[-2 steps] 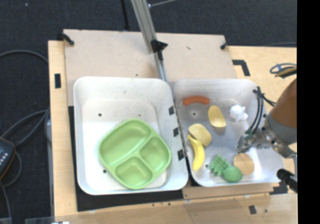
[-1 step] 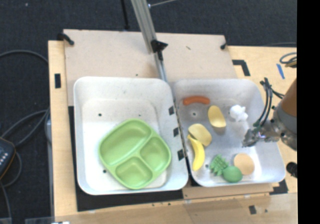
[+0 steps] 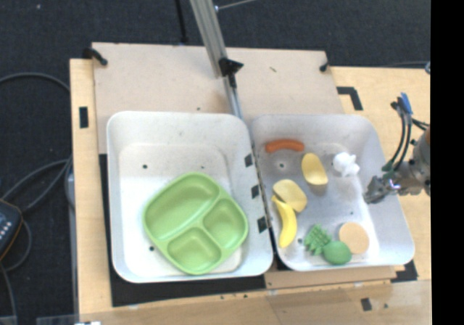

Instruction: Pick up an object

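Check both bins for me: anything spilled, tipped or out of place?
Nothing stands out. The green divided plate lies flat in the left bin. The right bin holds its small items loosely scattered, all inside the rim. The gripper sits at that bin's right edge.

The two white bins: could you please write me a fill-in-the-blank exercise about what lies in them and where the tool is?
1. The green three-compartment plastic plate lies in the ____ bin.
2. The yellow plastic banana lies in the right bin, between the plate and the round ____ disc.
3. The orange toy sausage lies near the bin's ____ wall.
4. The tool sits at the right bin's ____ rim.

Missing words: left; tan; far; right
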`<state>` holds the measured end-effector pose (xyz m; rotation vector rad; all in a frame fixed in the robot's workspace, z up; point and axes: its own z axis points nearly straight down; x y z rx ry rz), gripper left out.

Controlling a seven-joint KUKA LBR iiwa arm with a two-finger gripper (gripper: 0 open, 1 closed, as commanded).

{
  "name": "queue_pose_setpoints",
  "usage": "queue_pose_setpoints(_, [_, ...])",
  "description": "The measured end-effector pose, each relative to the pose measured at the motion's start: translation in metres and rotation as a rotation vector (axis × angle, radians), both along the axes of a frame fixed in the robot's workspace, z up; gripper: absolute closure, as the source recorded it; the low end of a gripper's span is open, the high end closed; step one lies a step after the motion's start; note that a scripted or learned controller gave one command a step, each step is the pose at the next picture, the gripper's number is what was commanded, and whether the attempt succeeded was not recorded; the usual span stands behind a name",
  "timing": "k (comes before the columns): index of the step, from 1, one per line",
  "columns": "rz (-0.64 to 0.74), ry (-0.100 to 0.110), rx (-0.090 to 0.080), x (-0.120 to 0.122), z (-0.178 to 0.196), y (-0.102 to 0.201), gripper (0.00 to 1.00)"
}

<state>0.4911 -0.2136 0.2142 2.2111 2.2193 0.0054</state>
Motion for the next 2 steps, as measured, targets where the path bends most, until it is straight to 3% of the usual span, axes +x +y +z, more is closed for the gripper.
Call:
queue_pose_setpoints(1, [0.0,0.0,0.0,0.002,0.048,-0.002,1.0])
queue_pose_setpoints(2, [0.004,0.004,0.003,0.017,0.05,0.04,1.0])
